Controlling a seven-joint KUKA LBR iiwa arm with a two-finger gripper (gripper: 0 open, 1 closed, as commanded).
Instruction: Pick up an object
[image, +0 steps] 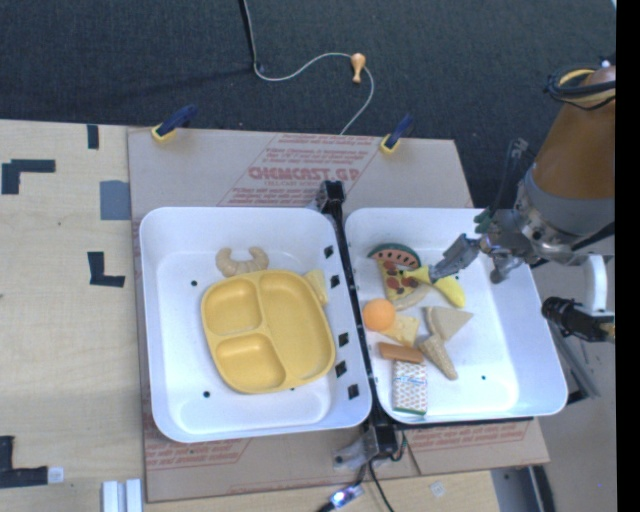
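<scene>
My gripper hangs over the right bin, near its upper middle, open with nothing between its fingers. One finger points down-left toward a yellow banana-like piece. Toy foods lie in the bin's left half: a watermelon slice, a pizza slice, an orange ball, a cheese cube, a pale wedge, a sausage, a cone and a green-white packet.
The left bin holds a yellow divided plate, a beige pretzel-like piece and a small yellow bit. A black divider separates the bins. The right bin's right half is bare white floor.
</scene>
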